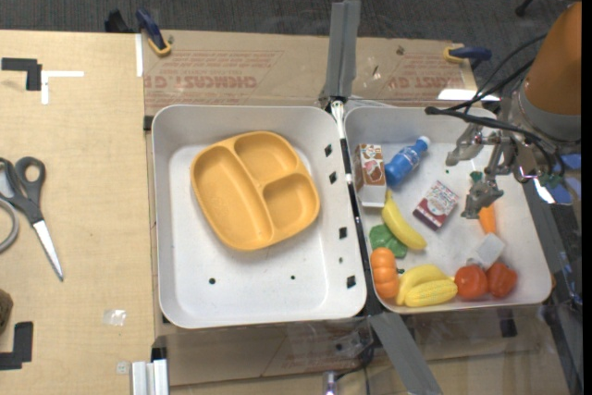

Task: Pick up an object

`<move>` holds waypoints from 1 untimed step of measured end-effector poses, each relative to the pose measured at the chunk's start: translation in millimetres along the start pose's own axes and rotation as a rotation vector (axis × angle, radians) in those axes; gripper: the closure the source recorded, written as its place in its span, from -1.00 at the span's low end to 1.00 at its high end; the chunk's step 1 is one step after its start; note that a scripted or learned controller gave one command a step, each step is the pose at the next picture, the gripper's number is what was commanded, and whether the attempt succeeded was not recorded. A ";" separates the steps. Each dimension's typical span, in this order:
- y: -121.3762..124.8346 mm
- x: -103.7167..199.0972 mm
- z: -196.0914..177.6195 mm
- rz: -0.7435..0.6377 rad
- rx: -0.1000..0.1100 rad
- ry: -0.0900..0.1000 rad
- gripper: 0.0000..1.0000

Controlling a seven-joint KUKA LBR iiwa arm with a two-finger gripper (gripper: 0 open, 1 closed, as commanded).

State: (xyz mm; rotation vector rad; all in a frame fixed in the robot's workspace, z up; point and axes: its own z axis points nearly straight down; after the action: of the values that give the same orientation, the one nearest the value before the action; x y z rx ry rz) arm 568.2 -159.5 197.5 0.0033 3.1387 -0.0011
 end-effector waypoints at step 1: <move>24.1 -41.0 104.4 -0.011 0.000 -0.001 -1.00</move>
State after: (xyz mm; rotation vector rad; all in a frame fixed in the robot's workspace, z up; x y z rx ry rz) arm 609.5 -135.6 93.2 -0.0138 3.1376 -0.0016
